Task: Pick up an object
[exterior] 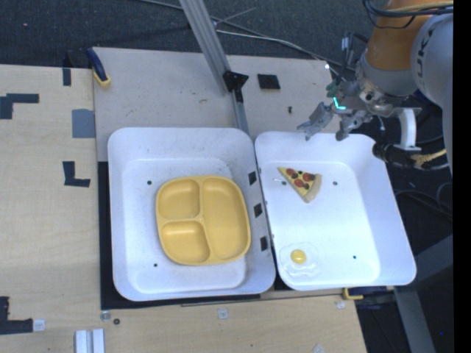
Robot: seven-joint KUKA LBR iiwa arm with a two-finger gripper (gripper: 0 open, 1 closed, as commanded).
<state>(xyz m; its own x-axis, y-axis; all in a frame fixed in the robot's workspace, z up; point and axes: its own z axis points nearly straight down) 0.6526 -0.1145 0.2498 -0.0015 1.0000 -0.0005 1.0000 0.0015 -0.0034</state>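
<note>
A toy pizza slice [300, 182] lies in the upper part of the right white bin [368, 197]. A toy fried egg [299, 259] rests near that bin's front left corner. A yellow divided plate [202, 219] sits in the left white bin [129, 197]. My gripper [328, 126] hovers over the back edge of the right bin, up and to the right of the pizza slice. Its two fingers are spread apart with nothing between them.
A slanted metal pole [210, 43] rises from the bench behind the bins. A blue and yellow clamp [98, 68] sits at the bench's back left corner. Cables trail near the arm on the right.
</note>
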